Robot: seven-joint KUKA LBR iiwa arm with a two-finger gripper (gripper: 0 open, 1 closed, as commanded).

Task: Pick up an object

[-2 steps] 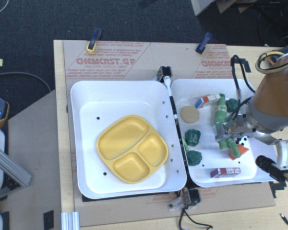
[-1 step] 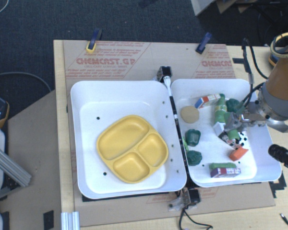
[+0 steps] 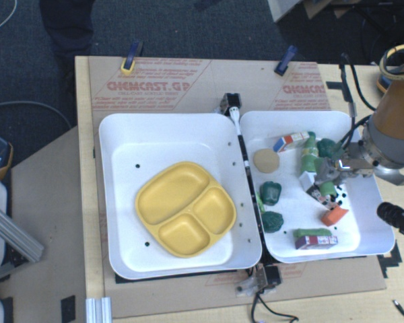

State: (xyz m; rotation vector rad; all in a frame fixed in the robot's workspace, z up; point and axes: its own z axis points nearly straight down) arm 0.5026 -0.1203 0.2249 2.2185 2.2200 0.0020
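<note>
Gripper (image 3: 325, 174) low in right bin (image 3: 363, 244), among toys nr green bottle (image 3: 311, 155). Open/closed: can't tell. Yellow tray (image 3: 185, 208) in left bin (image 3: 121, 180).

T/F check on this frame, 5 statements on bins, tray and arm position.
1. The yellow divided tray lies in the left bin. True.
2. The tray has two compartments. False: it has three.
3. The gripper is over the right bin. True.
4. The tan round disc sits in the left bin. False: it sits in the right bin, near the divider.
5. The orange piece lies on the tray. False: it lies in the right bin.
</note>
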